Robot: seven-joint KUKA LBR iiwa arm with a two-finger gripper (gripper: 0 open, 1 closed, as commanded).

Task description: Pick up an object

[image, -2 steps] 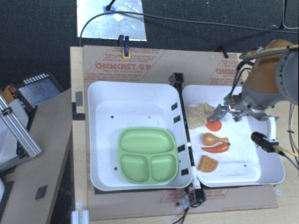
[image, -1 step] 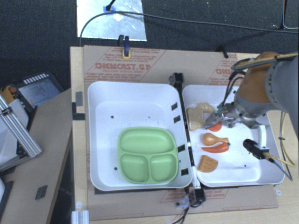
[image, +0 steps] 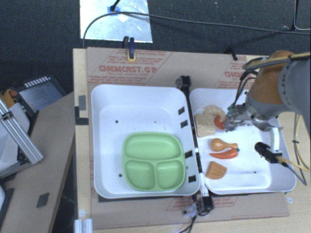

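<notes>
Reaching in from the right, the grey arm with its orange band extends over the right bin. The jaws stand low over the far-left part of that bin. Their opening cannot be told, since the wrist hardware covers them from above. Nothing is visibly held between them.

Right bin contents:
- A small red piece lies immediately beside the jaws, on their left. It is the nearest object to them, and contact with them cannot be confirmed.
- A tan round toy bun lies just behind the red piece, touching it or overlapping it.
- A pale toy bread slice lies left of the red piece, against the bun and close to the bin's left wall.
- An orange toy pear lies on its side nearer the camera, apart from the jaws.
- A red toy chili pepper lies just in front of the pear, roughly parallel to it.
- An orange-brown wedge lies nearest the front, apart from the chili.

Left bin contents:
- A green divided plate sits flat in the near half, with one long compartment behind and two smaller ones in front.

Both bins rest side by side on a cardboard sheet printed in red, which lies on the bench. A yellow clamp grips the sheet's far edge. A silver panel lies on the dark floor beyond.
</notes>
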